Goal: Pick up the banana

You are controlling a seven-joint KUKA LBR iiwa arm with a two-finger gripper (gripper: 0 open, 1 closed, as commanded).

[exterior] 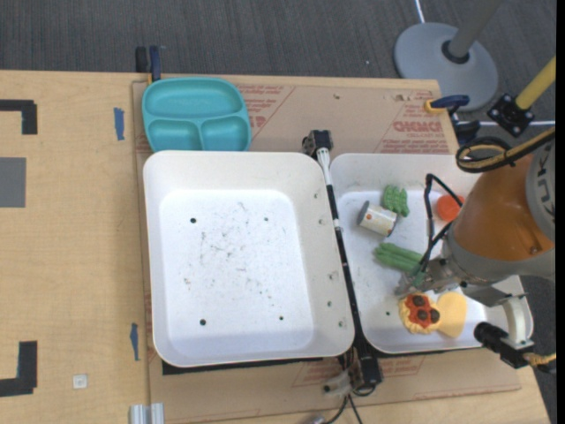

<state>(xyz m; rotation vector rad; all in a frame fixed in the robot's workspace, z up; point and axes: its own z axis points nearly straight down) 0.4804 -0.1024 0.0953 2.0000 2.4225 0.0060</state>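
Note:
In the right bin (pixel 371 338) a pale yellow object (pixel 450 314) lies near the front edge; it may be the banana, and the arm hides part of it. Touching its left side is a yellow-orange toy with red and dark spots (pixel 418 313). My gripper (pixel 422 281) hangs low over the bin, just above these two and at the right end of a long green vegetable (pixel 397 257). The grey wrist and the orange band (pixel 499 215) cover the bin's right part. Nothing shows between the fingers.
A white cylinder (pixel 378 220), a small green toy (pixel 395 200) and an orange piece (pixel 448 207) lie farther back in the right bin. The left bin (pixel 159 237) adjoins it. A teal divided tray (pixel 196 115) sits behind the left bin.

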